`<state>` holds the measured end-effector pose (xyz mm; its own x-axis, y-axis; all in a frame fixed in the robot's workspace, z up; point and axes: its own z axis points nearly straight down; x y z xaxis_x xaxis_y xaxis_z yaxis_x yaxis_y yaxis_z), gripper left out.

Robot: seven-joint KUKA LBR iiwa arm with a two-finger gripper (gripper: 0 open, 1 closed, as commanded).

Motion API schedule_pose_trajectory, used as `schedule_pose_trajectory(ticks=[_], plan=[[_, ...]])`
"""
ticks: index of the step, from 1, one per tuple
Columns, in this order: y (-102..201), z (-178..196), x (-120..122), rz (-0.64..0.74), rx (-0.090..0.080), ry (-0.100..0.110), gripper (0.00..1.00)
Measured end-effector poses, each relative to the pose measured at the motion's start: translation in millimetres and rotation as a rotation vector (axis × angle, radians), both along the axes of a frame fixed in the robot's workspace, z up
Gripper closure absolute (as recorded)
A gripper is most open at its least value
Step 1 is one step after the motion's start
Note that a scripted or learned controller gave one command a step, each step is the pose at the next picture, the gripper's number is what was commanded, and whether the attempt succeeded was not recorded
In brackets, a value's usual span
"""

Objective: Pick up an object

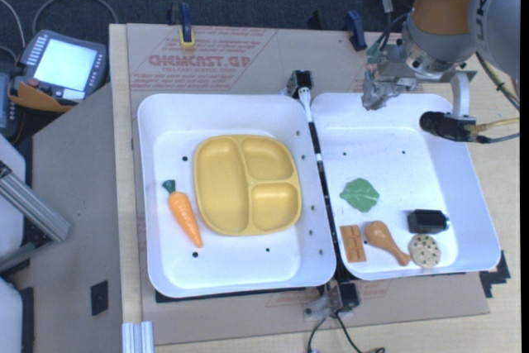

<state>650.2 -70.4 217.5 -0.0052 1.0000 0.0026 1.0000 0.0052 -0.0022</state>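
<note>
Nothing picked yet: the gripper (376,97) hangs over the right bin's (463,169) far edge, jaw state unclear, the leaf (360,194) and drumstick (386,240) untouched.

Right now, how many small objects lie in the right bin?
5, all near its front: a green leaf, a black block, a cookie, a drumstick and a brown wafer at the front left. None seems hidden.

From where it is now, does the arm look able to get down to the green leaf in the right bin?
Probably yes. The claw hangs over the far edge of the right bin, and the green leaf lies flat and alone on bare white floor, apart from the drumstick and cracker nearer the front.
</note>
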Motion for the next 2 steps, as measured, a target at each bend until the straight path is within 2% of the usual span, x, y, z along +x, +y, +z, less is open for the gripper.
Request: schedule_pose_trajectory(ticks=[1, 2], plan=[[54.0, 11.7, 4.2, 0.001, -0.001, -0.006, 1.00], [109.8, 0.8, 7.0, 0.001, 0.000, -0.002, 1.00]])
